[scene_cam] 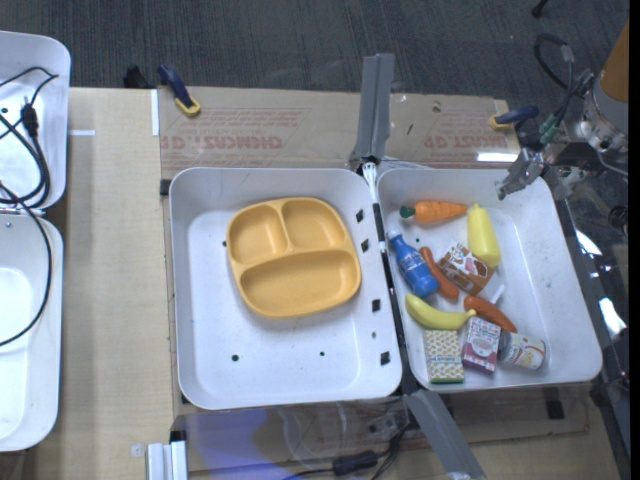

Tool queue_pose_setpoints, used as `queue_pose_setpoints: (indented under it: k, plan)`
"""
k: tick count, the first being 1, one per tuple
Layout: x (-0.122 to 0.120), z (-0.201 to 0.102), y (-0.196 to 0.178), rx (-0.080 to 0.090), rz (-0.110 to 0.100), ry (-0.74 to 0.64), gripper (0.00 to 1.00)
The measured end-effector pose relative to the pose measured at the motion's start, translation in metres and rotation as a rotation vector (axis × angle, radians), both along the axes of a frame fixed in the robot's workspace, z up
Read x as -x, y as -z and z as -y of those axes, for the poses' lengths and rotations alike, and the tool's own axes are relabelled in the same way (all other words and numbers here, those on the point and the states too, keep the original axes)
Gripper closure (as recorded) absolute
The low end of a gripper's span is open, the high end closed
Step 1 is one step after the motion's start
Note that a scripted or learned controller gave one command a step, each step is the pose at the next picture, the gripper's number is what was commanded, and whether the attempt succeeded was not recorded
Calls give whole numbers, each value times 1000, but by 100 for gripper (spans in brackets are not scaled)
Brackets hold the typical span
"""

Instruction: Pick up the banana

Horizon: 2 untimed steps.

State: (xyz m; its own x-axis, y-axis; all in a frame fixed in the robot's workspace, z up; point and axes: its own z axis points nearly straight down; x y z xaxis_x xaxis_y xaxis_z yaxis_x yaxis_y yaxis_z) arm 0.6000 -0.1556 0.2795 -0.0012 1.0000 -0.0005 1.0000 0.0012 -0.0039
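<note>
The banana is yellow and curved, lying in the right bin near its lower left, between a blue bottle and a green-patterned carton. My gripper hangs over the bin's upper right corner, well up and to the right of the banana and apart from it. Nothing is seen in the gripper.
The right bin also holds a carrot, a yellow bottle, a red-and-white snack box, a red pepper, a pink carton and a can. A yellow divided plate sits in the left bin.
</note>
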Motion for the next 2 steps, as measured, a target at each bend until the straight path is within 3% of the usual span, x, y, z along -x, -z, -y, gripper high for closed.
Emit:
queue_pose_setpoints:
  k: [1, 2]
  plan:
    - [7, -9, 147, -1, 1, -273, 0]
    - [-29, 24, 188, 1, 5, -250, 0]
